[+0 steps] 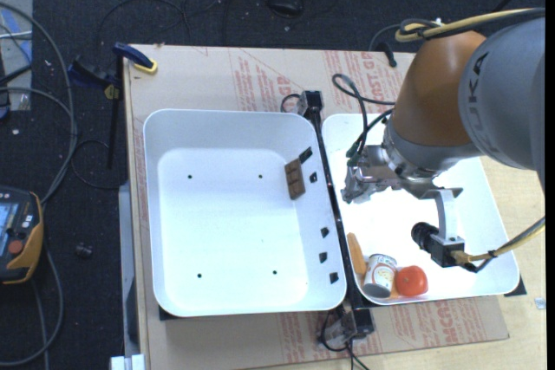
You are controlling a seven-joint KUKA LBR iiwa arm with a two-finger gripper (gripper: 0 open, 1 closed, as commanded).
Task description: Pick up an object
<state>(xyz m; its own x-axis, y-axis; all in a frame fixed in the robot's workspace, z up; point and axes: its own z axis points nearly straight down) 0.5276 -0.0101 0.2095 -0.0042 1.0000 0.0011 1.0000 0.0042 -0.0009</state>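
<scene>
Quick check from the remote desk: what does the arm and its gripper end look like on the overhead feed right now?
The arm is grey with a broad orange band above the wrist and dark lettering on its grey shell. A yellow cable runs along its top, and black cables loop near the metallic wrist assembly. The gripper end is silvery grey; its fingertips are too small to make out.

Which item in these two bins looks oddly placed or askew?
The brown block leans tilted against the left bin's right wall instead of lying flat. The can, tomato and carrot crowd the right bin's near corner.
</scene>
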